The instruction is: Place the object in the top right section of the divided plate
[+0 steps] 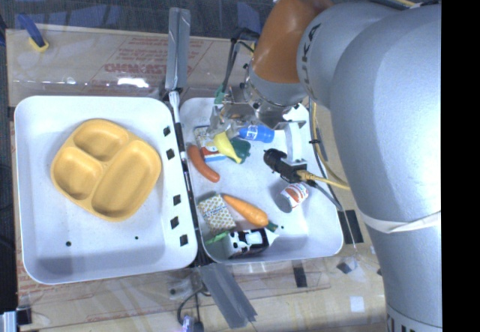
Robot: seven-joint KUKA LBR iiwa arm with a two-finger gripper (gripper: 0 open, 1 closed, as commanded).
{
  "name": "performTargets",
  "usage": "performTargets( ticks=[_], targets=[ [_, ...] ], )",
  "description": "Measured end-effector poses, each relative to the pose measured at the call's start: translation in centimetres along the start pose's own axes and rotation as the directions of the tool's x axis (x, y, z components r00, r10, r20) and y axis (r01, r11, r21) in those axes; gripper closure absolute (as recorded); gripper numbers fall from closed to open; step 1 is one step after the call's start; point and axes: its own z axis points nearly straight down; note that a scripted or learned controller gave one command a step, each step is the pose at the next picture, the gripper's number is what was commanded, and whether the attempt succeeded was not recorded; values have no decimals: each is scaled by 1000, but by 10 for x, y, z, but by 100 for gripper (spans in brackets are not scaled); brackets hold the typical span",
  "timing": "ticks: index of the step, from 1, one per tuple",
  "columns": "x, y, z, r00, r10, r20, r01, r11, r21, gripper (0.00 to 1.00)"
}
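One fixed overhead camera looks slantwise down on both bins [45,248].

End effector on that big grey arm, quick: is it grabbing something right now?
End effector: cannot be told; it is low over the right white bin, by the yellow banana toy.

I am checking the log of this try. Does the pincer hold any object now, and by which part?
It cannot be told. The pincer is low in the right bin, over the yellow toy, and the wrist hides the contact.
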Motion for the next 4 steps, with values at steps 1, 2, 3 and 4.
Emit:
performTargets(
  ticks=[1, 2, 3, 4],
  targets=[
    [60, 9, 0, 968, -251, 2, 251, 968, -2, 100],
    [105, 5, 0, 831, -556, 1, 556, 831, 3, 100],
    [170, -24, 28, 630, -776, 4, 776, 630, 0, 100],
    [205, -55, -27, 590, -808, 6, 808, 590, -2, 100]
  ],
)
